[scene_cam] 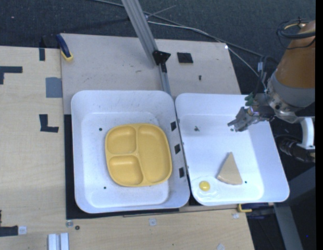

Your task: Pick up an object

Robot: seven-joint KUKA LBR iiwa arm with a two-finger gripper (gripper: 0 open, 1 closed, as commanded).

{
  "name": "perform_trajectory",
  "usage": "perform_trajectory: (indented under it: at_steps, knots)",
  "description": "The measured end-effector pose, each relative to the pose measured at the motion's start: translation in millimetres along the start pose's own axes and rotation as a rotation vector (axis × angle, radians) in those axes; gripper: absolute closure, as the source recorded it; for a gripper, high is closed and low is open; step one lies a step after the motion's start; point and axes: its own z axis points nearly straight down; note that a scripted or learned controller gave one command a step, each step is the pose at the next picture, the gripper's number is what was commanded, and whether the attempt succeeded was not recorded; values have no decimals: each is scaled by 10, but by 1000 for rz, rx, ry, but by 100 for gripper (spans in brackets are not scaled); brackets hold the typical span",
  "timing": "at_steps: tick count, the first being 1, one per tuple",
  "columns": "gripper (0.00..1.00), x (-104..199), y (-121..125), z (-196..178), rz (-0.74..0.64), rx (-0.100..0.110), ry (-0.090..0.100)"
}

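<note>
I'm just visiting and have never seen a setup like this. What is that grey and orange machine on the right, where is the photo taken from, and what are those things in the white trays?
It is a robot arm reaching in from the right. At its tip is a gripper, a two-finger claw for picking things up. The photo comes from one fixed camera above the bench, looking down at a slant. Two shallow white bins sit side by side. The left bin holds a yellow divided plate. The right bin holds a tan wedge and a small fried-egg toy near its front edge. The gripper is above the right bin's far part, apart from both items, with nothing visibly in it.
</note>
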Motion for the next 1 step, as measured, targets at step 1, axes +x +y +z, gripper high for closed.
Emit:
perform_trajectory:
  at_steps: [1]
  knots:
    - [100,485,-102,-14,0,2,0]
